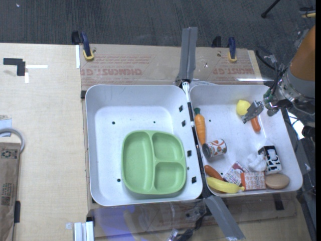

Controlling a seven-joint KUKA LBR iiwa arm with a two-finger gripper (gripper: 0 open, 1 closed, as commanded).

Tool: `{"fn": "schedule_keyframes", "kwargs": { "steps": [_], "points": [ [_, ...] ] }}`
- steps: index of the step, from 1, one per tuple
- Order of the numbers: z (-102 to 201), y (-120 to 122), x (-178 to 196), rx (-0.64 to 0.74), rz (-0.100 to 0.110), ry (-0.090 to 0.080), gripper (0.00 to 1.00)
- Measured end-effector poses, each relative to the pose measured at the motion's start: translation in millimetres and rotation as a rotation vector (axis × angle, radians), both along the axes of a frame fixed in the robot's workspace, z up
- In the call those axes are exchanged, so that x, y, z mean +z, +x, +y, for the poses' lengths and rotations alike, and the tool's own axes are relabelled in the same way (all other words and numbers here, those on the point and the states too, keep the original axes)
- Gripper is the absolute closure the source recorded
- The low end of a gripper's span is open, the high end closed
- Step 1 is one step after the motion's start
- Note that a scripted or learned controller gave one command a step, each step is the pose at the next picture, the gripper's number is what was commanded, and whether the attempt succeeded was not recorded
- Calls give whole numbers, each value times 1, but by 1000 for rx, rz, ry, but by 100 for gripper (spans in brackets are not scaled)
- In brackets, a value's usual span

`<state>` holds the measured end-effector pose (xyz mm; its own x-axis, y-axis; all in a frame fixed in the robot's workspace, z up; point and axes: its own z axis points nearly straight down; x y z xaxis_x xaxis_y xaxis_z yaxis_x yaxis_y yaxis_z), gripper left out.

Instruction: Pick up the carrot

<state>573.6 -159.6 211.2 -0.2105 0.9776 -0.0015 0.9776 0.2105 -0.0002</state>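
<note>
Carrot [200, 127]: at right bin's [293, 149] left wall, well apart from gripper [252, 112].
Jaws: aperture unclear.
Surface: 2 white bins on bench [45, 114].

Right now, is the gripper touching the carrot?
Apart. The camera view shows bare white bin floor between the gripper, near the right bin's far right, and the carrot by the divider.

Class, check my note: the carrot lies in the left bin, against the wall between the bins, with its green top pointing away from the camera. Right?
Not quite. The camera view shows the carrot in the right bin, not the left. It does lie against the wall between the bins, green top pointing away from the camera.
</note>
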Motion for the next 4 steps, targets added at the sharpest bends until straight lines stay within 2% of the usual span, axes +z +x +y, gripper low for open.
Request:
{"fn": "schedule_keyframes", "kwargs": {
  "steps": [1,2,3,4],
  "points": [
    [50,-48,-99,93,-16,-2,0],
    [49,-20,-102,-127,-37,8,0],
    [63,-11,-120,-191,0,1,0],
    [65,-13,-120,-263,2,1,0]
  ]
}}
